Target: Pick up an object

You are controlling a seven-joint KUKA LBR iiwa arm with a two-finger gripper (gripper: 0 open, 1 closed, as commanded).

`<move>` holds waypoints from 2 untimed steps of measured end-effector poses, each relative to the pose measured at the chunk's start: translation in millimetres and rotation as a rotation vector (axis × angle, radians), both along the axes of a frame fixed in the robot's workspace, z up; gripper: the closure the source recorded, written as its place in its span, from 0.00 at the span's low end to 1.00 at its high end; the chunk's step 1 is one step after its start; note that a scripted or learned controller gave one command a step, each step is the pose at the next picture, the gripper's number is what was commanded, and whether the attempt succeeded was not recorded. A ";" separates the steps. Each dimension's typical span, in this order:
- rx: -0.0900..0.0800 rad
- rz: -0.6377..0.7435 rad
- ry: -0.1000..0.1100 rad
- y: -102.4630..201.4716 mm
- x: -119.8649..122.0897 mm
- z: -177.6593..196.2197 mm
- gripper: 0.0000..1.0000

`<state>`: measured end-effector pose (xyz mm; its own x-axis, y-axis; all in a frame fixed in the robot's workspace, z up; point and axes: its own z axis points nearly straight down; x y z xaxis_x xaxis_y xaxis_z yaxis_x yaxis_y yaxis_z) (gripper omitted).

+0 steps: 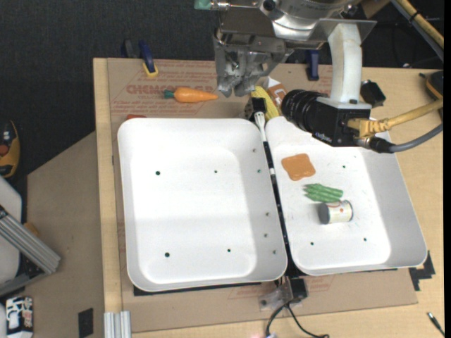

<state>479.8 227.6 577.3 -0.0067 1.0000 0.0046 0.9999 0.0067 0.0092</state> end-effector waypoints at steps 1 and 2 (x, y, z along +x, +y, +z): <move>0.001 0.001 -0.003 0.6 0.3 10.4 1.00; 0.002 0.002 -0.005 1.2 0.6 20.9 1.00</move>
<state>480.4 228.9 598.2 -0.0089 0.9999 0.0070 0.9999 0.0088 0.0147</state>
